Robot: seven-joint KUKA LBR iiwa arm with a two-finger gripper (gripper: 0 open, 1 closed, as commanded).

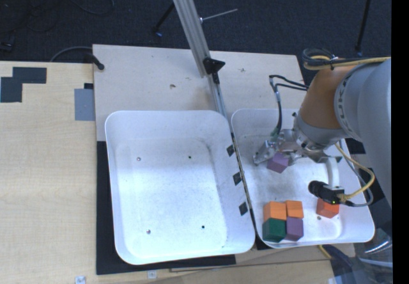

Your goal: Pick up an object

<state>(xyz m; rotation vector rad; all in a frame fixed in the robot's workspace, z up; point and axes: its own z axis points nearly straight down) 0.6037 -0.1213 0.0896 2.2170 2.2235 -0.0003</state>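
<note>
Arm: you see the grey arm [358, 103] with its orange band reaching in from the right, over the right bin [255, 124]
Gripper: your gripper [276, 156] is low over the upper middle of the right bin, its metal fingers [262, 153] pointing left and down
Jaws: you see them pinching the purple block, which sits between the fingers at the tip
Purple block: you have a small, pale purple cube [278, 162], tilted, with a lighter top face and a darker side; whether it touches the bin floor, you cannot tell
Cluster: near the front edge of the right bin, you find four blocks packed together, touching: an orange block [275, 210] and a smaller orange block [294, 208] behind, a green block [274, 230] and a second purple block [294, 228] in front
Red block: you see a red-orange block [328, 208] alone to the right of the cluster, just beside a black part of the arm's cabling
Left bin: your left bin [121, 148] lies beside the right one, white with small dark specks on its floor
</note>
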